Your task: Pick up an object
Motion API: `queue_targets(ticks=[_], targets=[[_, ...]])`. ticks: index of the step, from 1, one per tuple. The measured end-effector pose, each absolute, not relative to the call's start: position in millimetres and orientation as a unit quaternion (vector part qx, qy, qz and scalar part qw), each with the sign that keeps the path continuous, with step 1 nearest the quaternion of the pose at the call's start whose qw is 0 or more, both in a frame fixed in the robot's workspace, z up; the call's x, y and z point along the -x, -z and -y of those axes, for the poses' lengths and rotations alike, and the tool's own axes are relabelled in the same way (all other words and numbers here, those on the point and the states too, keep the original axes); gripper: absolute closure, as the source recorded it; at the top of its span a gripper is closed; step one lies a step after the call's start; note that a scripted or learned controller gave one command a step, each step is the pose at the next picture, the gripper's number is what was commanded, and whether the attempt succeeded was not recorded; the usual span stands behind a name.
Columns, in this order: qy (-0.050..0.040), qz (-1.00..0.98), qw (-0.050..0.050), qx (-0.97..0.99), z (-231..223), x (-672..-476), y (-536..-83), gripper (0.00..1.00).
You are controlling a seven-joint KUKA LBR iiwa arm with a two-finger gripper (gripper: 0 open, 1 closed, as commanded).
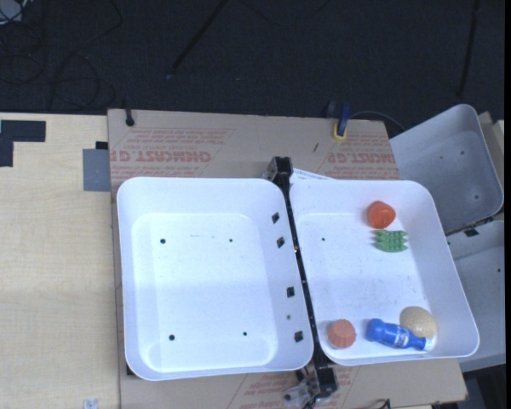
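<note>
Starting from the left bin point(204, 284), which lies bare white beside the black divider clips, nothing here is a candidate; every candidate sits in the right bin point(358, 271). Along that bin's near wall lie a pinkish-orange round piece point(341, 333), then a blue bottle-like item point(393, 335) on its side, touching a pale tan lump point(419, 321) at the right corner. Toward the far wall of the right bin sit an orange ball point(380, 215) and, just below it, a small green ridged piece point(390, 242). I judge the task at its very start: nothing is lifted, and the gripper's state cannot be told. The next move calls for choosing one item, probably the pinkish-orange piece, which has free room around it, and descending squarely over it.
</note>
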State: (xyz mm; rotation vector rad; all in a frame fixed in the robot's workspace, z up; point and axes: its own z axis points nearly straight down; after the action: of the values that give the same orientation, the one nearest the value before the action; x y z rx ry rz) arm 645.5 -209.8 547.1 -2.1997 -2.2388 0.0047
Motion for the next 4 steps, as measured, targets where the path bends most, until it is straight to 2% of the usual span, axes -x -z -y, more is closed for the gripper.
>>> queue_targets(ticks=[1, 2, 3, 4], targets=[[-0.0034, 0.706, 0.006, 0.708, 213.7, -643.4, -453.7, 1.00], [-0.0027, 0.707, 0.004, 0.707, 212.7, -643.5, -392.0, 1.00], [-0.0012, 0.708, 0.003, 0.706, 172.3, -643.8, -367.3, 1.00], [-0.0007, 0.708, 0.001, 0.706, 150.6, -643.9, -373.8, 1.00]])
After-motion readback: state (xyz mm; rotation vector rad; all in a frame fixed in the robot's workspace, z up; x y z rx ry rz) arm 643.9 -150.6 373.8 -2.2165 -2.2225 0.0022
